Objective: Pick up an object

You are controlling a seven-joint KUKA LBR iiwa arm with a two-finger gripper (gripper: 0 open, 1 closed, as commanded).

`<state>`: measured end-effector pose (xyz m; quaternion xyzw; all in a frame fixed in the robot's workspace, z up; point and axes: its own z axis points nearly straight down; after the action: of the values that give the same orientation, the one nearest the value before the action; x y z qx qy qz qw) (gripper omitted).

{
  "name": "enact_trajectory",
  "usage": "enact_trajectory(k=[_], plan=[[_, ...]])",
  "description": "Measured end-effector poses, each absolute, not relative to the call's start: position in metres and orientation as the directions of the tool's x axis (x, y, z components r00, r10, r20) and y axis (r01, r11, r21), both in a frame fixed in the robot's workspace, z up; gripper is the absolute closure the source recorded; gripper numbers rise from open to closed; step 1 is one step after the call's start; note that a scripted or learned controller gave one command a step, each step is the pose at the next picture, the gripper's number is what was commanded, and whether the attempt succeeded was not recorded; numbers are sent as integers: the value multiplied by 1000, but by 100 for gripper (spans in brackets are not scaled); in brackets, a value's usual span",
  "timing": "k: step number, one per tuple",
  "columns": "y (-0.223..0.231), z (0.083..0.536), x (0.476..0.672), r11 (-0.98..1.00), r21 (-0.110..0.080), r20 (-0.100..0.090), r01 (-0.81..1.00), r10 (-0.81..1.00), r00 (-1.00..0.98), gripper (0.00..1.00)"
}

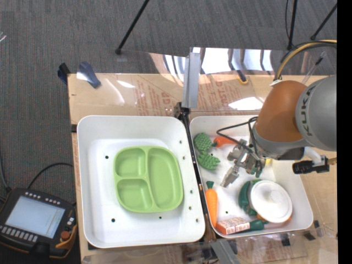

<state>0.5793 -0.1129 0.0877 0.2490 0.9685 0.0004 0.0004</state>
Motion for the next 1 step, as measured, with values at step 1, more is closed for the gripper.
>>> enact_trajectory(k=[1], plan=[[-78,88,630,879,1,4,477,477,-879,0]])
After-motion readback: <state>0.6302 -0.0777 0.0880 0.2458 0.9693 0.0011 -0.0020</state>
